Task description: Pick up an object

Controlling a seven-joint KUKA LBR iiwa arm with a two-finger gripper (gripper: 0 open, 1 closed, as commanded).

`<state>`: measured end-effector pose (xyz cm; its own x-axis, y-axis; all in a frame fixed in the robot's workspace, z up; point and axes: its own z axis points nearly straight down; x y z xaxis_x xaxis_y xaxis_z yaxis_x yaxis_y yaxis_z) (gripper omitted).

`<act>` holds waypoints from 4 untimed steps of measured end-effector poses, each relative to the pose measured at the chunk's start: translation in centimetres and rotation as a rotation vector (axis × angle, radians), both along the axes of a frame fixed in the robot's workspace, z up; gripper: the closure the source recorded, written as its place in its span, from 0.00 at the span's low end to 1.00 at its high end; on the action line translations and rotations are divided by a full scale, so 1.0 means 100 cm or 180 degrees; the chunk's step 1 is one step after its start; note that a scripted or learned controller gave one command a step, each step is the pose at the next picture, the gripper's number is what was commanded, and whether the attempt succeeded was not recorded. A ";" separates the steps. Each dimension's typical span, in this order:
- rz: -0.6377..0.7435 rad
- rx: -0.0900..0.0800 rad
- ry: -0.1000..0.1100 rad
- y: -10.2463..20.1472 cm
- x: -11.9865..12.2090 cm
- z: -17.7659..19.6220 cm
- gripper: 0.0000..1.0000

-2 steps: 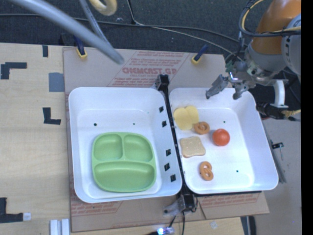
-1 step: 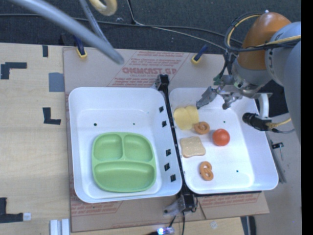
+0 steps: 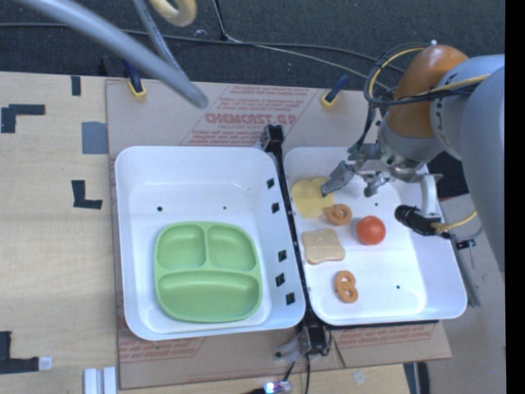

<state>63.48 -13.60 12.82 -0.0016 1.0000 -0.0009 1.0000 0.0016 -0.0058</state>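
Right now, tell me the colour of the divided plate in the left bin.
Light green, seen plainly in the camera view: the divided plate in the left bin.

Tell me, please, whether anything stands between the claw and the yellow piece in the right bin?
Nothing visible does. The claw hangs over the right bin, and one fingertip already overlaps the yellow piece. The pretzel, tomato and toast lie nearer the camera, off that line.

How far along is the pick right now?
Done: the gripper has reached the right bin, its fingers apart over the yellow piece. In hand: nothing sits between the fingers. Left: closing on an item and lifting it; the tomato, toast and both pretzels lie on the bin floor.
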 end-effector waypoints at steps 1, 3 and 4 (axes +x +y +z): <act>0.0006 -0.0002 -0.0013 0.001 0.001 0.013 1.00; 0.0001 0.0001 -0.0026 0.003 0.003 0.094 1.00; 0.0012 0.0008 -0.0015 0.057 -0.020 0.100 1.00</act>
<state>61.52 -7.94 22.83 -0.0054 1.0000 0.0015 1.0000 0.0054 -0.0012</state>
